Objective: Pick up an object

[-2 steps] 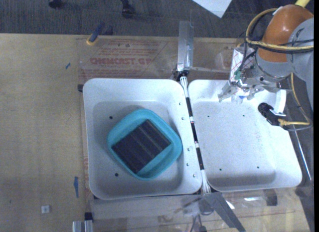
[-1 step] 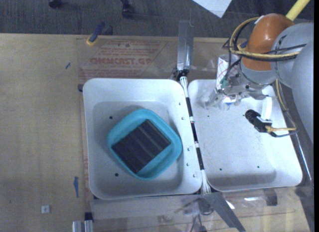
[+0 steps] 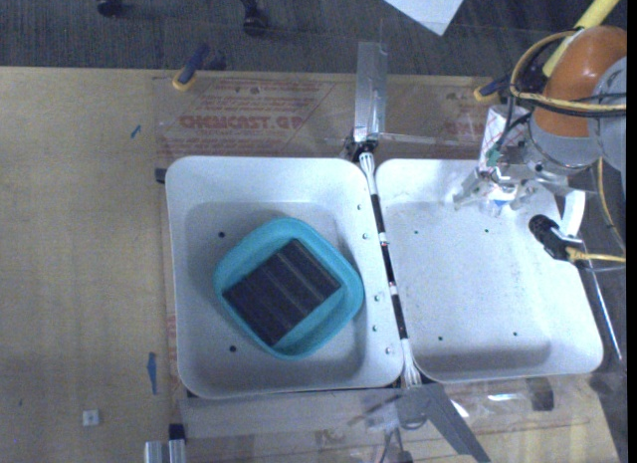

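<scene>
A teal square dish (image 3: 336, 264) with rounded corners lies turned at an angle in the left bin (image 3: 191, 192). A dark ridged block (image 3: 281, 290) sits inside the dish. The gripper (image 3: 491, 192) hangs over the far right corner of the right bin (image 3: 478, 292), well away from the dish. Above it is the arm's orange band (image 3: 587, 63), with yellow cables looping around the wrist. I see nothing held under the gripper.
A metal post (image 3: 370, 93) stands behind the seam between the bins. A black connector on a yellow cable (image 3: 549, 234) hangs over the right bin's right rim. A small clamp (image 3: 189, 68) lies on the bench at the back left.
</scene>
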`<state>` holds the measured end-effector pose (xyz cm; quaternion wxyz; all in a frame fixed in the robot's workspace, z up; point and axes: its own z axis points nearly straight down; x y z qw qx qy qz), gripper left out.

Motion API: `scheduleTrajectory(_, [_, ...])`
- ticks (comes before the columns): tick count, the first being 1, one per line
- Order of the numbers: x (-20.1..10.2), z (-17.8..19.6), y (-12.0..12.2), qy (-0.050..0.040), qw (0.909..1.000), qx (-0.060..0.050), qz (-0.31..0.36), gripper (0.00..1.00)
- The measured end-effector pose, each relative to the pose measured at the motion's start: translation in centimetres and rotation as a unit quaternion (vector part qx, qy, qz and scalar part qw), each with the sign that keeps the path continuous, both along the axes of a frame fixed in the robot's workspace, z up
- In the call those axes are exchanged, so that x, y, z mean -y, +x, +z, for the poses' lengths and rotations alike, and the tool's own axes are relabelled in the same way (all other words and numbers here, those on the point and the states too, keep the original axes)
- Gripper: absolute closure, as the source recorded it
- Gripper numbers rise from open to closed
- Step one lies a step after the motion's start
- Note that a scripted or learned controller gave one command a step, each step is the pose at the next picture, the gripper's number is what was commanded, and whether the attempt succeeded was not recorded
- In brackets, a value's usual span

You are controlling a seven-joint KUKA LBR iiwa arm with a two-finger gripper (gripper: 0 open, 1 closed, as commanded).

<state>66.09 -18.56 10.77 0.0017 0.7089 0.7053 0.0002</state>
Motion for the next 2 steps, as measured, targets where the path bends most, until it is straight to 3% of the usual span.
scheduleTrajectory(1, [3.8,4.5,0.6,-0.0002,0.9999,0.000,0.012,0.00])
scheduleTrajectory(2, [2.9,-1.8,0.4,0.0133,0.9841,-0.014,0.177,0.00])
